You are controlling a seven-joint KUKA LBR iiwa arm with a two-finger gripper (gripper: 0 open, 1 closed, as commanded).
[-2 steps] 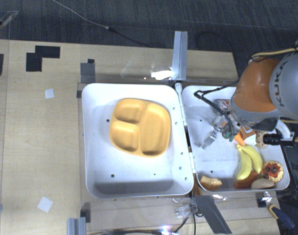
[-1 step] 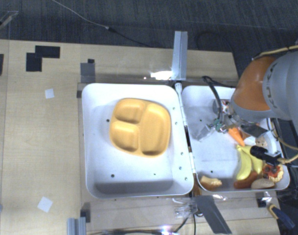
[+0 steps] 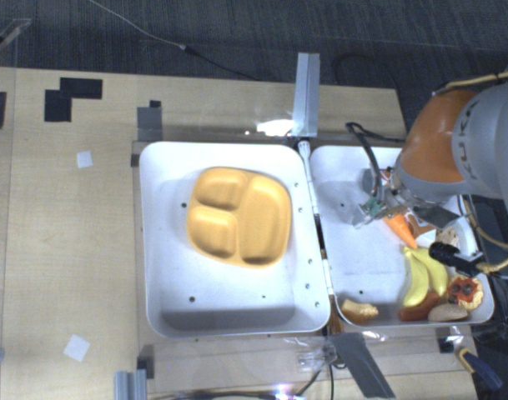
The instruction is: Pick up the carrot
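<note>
Gripper (image 3: 385,209) sat low over the carrot (image 3: 401,229); its grip couldn't be told; next, close and lift.

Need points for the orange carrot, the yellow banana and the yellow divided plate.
orange carrot (image 3: 401,227): camera view, right bin, on the visible middle of its body below the wrist.
yellow banana (image 3: 420,275): camera view, right bin, on its curved middle.
yellow divided plate (image 3: 280,192): camera view, left bin, on its upper right rim.
</note>
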